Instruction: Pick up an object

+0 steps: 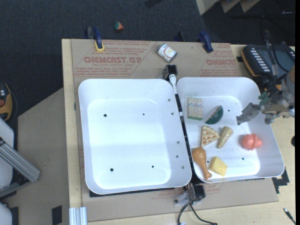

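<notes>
6 toy foods (pixel 210 136) lie in 1 of 2 white bins (pixel 234 86).

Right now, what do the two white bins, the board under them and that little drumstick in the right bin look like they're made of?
The bins look like thin molded plastic: smooth, faintly glossy white with rounded corners. The board looks like brown paper-faced sheet, matte with red printed lettering; what lies under that facing I can't tell. The drumstick looks like a plastic toy food, evenly tan and smooth, though rubber is possible.
</notes>
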Motion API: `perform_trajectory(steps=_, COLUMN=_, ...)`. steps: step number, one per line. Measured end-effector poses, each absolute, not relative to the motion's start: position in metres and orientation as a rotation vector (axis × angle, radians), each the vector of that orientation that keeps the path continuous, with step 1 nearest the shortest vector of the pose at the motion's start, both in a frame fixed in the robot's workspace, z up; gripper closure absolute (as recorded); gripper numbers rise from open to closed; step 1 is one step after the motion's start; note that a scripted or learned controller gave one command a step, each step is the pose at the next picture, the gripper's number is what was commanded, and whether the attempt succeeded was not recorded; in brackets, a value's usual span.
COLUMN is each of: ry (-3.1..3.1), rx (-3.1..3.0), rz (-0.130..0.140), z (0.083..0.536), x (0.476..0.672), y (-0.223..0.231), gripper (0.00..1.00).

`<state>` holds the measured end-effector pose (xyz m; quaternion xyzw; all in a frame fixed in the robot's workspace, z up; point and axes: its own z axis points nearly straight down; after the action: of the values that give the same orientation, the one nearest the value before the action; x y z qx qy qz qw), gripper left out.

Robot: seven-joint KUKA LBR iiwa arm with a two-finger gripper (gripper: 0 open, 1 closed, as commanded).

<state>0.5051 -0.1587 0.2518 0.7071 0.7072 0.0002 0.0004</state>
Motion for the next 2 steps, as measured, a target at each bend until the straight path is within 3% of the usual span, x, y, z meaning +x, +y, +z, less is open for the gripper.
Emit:
perform_trajectory(steps=1, ry=2.237, rx=2.221, rz=-0.004, z=0.181, x=0.496, y=-0.080, gripper=0.00)
perform_trajectory(steps=2, ry=2.219, rx=2.220, rz=0.003, z=0.195, x=0.498, y=-0.085, gripper=1.00)
